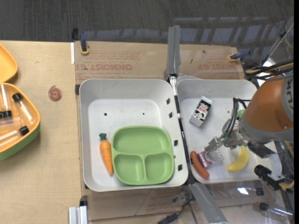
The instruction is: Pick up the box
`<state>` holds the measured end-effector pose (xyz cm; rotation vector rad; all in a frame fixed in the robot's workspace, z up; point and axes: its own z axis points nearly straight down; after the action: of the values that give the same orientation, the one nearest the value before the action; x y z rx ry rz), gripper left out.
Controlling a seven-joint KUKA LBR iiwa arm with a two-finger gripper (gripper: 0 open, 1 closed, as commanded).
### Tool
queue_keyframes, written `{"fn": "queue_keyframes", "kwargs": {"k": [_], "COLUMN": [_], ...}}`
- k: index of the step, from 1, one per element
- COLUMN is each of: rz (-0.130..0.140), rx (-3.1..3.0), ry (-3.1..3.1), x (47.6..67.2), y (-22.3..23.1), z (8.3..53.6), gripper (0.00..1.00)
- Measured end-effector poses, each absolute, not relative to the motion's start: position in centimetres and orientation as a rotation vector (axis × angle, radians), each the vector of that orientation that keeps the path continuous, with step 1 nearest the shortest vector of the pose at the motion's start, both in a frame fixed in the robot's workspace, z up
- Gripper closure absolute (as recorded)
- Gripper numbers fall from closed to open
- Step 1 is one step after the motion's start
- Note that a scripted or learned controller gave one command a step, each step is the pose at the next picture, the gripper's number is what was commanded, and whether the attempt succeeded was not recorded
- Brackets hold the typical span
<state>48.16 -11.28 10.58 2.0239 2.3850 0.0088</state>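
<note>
Bins: two, white and shallow, side by side on a brown cardboard sheet (140, 62). The left bin (93, 101) holds one green plate (142, 155) with three compartments and one carrot (106, 155), which lies just beside the plate at its 9 o'clock.

The right bin (215, 87) holds four loose items:
- One box (201, 112), small and white with dark print, lying toward 12 o'clock in the bin, well apart from the other items.
- One banana (239, 160), toward 5 o'clock.
- One sausage (199, 165), at the 7 o'clock corner.
- One packet (212, 157), crinkled and reddish, just beside the sausage.

Arm: one, entering from 3 o'clock, with the orange band (268, 111) above the bin's right edge. The gripper (219, 143) sits low over the packet, at about 5 o'clock from the box and apart from it. Whether its fingers are spread or pressed together cannot be told; nothing is visibly between them.

Surface: a light wooden bench (42, 181). At 9 o'clock, stacked yellow and green trays (16, 120) carry several clear tubes (9, 113) with black caps. One small round reddish disc (55, 93) lies between the trays and the left bin. Two clamps, one orange (83, 45) and one yellow (236, 56), sit at the cardboard's far corners. Dark carpet (140, 8) covers the floor at 12 o'clock.
</note>
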Motion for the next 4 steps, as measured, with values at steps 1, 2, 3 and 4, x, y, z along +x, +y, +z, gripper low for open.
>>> {"fn": "queue_keyframes", "kwargs": {"k": [1, 2, 3, 4], "rz": [-0.001, -0.001, 0.006, 0.007], "rx": [1.783, 1.893, 2.109, 2.105], "ry": [2.587, 2.508, 2.331, 2.314], "x": [47.8, 47.7, 47.8, 48.1], "y": [-4.2, -10.0, -10.0, -10.4], "z": [19.1, 10.1, 9.5, 10.6], "gripper": [0.00, 0.00, 0.00, 1.00]}}
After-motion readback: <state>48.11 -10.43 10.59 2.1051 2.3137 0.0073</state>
